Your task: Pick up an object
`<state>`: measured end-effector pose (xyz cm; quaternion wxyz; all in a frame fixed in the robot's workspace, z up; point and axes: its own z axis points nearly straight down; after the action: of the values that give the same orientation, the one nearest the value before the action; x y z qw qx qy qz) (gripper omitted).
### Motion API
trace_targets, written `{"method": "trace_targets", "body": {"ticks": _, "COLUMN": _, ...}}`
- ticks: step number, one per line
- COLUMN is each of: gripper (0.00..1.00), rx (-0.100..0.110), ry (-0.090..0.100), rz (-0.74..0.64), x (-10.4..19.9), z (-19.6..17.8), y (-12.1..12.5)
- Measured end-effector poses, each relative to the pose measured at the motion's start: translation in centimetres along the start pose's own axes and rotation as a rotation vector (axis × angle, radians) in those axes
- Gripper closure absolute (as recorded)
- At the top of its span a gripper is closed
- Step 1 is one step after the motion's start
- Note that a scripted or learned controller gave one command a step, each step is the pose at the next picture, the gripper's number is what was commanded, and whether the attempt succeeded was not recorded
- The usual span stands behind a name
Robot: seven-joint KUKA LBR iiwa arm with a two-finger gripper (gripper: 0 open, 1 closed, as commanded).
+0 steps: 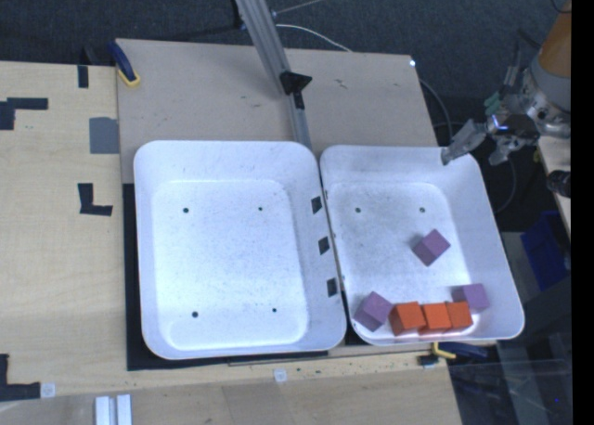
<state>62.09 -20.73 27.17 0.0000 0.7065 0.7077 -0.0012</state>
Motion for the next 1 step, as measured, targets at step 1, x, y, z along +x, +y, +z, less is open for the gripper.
{"method": "trace_targets", "body": {"ticks": 1, "gripper": 0.00, "rx": 0.011, "ry": 0.005, "rz": 0.004, "x": -0.08, "z": 11.42, "y": -9.39}}
